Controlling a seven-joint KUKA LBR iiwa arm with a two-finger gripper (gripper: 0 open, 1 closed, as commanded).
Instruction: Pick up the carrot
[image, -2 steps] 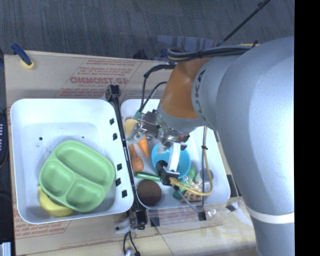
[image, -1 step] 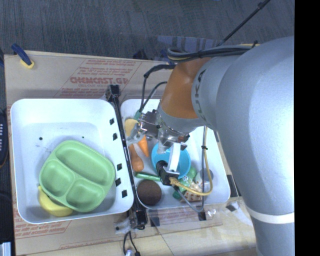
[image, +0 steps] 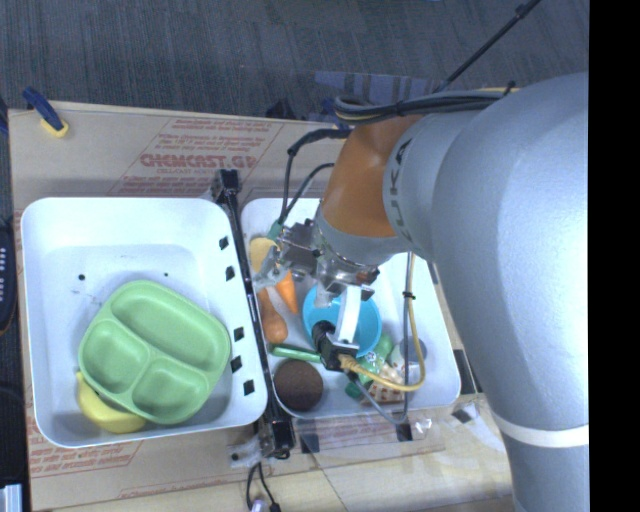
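Observation:
The carrot (image: 287, 293), a short bright orange piece, lies in the right bin (image: 436, 318) near its left wall. My gripper (image: 291, 268) hangs directly over the carrot's upper end, low in the bin, and its tips run into the orange. The wrist hides how the gripper meets the carrot.
A darker orange-brown stick (image: 272, 320) lies just left of the carrot. A yellow item (image: 262, 250), a blue bowl (image: 362, 322), a green stick (image: 295, 352) and a brown ball (image: 298, 386) crowd the right bin. The left bin (image: 60, 240) holds a green divided plate (image: 155, 350) over a yellow object (image: 105, 412).

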